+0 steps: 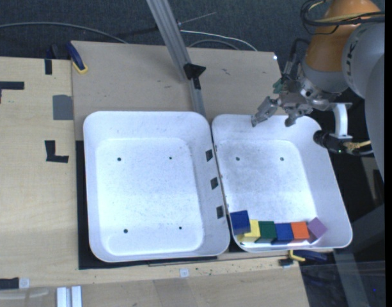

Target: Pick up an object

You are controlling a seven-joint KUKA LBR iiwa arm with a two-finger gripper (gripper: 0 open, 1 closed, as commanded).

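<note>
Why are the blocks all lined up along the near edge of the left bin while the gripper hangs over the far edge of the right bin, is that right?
Not quite. The blocks are lined up along the near edge of the right bin, not the left bin. The camera view shows them in the right bin's near corner. The rest holds: the gripper hangs over the far edge of the right bin.

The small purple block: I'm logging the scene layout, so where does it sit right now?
The small purple block lies in the near right corner of the right white bin, at the right end of a row of coloured blocks, beside the orange block.
</note>
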